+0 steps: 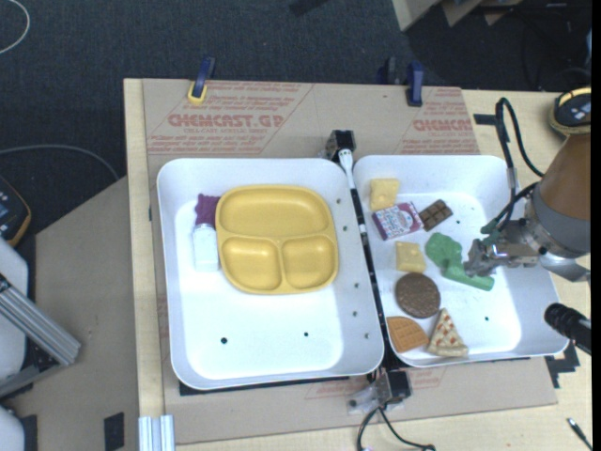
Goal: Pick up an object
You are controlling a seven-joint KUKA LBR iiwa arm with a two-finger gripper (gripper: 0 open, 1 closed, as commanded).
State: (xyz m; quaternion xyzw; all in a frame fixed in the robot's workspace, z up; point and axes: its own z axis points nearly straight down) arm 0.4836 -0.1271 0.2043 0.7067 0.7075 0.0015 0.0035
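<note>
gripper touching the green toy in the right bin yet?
Cannot tell. In the camera view the gripper overlaps the green toy at its right end, but the slanted look-down shows neither clear contact nor a gap.

Two white bins side by side on bench. Left bin (188,346): yellow divided tray (277,238), w/ purple item (207,207) & small white bottle (204,248) just beside tray's left edge. Right bin (498,332): cheese cubes (383,194), purple packet (395,220), chocolate piece (434,214), green toy (449,257), brown round cookie (417,294), orange cracker (406,333), pizza slice (447,336). Gripper (481,256) low over right bin, right at green toy's right end; grip not discernible.
</note>
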